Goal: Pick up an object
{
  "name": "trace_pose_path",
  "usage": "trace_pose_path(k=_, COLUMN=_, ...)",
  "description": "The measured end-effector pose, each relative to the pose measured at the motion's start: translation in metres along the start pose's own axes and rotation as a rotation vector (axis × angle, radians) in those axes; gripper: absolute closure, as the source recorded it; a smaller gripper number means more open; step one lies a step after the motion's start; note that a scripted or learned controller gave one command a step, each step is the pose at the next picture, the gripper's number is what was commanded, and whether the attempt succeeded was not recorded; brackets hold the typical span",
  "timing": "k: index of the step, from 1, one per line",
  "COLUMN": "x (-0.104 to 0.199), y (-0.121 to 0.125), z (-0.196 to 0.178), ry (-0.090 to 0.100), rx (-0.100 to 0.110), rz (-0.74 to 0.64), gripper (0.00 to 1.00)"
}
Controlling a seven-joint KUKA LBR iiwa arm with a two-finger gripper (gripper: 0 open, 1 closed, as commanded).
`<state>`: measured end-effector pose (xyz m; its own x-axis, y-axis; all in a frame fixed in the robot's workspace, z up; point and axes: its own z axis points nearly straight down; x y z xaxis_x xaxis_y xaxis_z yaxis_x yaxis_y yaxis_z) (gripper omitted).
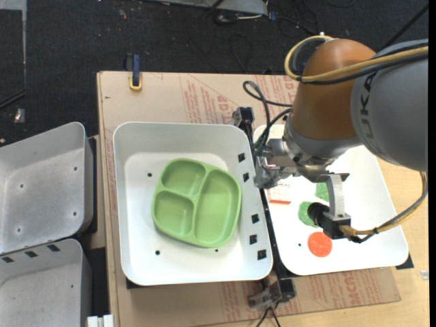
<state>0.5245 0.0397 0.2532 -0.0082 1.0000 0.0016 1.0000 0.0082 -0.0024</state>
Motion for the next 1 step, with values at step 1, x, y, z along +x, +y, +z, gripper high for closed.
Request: trace_pose_path(k=1, x=0.0476, y=0.0093, z=0.0025, ry=-0.001, rx=-0.003, rz=0.001, gripper=1.00)
